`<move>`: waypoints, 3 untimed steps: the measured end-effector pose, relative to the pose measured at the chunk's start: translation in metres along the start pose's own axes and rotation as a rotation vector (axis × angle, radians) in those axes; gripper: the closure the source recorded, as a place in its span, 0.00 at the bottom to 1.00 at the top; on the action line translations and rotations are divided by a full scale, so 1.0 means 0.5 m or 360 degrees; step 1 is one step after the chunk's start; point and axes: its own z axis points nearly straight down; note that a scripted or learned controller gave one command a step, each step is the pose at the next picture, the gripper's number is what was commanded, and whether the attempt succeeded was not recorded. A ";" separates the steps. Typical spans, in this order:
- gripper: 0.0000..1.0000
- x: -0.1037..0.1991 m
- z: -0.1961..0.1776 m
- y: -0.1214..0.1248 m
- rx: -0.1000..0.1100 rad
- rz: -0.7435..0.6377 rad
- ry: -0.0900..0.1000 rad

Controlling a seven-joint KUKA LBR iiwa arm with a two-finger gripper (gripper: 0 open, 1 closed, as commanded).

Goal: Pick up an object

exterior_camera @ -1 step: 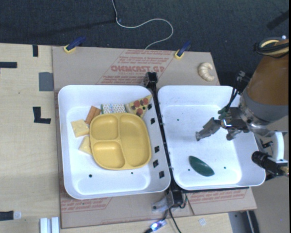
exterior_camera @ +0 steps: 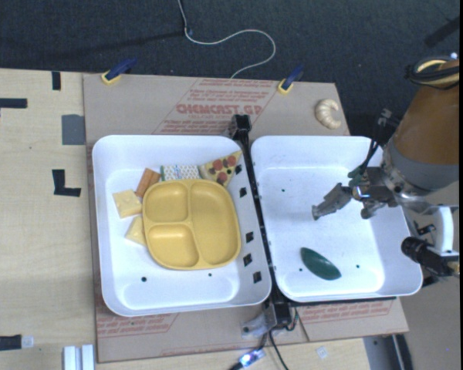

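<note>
Right bin: dark green oval object, front; gripper poised above, fingers spread, holding nothing. Left bin: yellow divided plate, assorted food pieces.

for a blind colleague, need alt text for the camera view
A grey robot arm's pincer hovers over the right white bin, above a dark green object near its front. The left white bin holds a yellow divided plate over several small items.
</note>
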 end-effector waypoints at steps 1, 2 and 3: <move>0.00 0.005 0.087 0.002 0.0009 0.0002 0.0001; 0.00 0.025 0.202 0.007 0.0010 0.0001 0.0001; 0.00 0.012 0.299 -0.005 0.0011 0.0004 0.0002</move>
